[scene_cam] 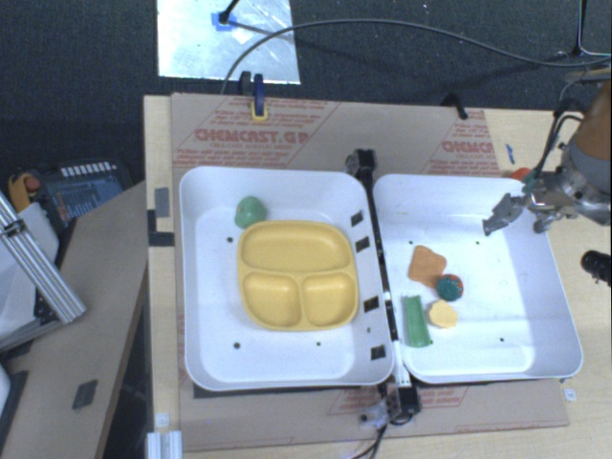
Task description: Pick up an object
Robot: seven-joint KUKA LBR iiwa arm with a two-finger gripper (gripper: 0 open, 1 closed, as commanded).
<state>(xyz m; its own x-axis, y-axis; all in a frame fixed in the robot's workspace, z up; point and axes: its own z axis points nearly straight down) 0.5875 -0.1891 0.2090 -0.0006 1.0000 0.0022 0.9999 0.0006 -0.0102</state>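
While gripper hovers with fingers apart, holding nothing, the orange piece, ball and yellow disc crowd together, so a grab may knock neighbours.

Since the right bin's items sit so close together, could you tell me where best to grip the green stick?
Grip the green stick across its narrow width near its lower end, coming straight down. It lies flat and long, and its upper right side is crowded by the yellow piece, while the lower end has free floor around it.
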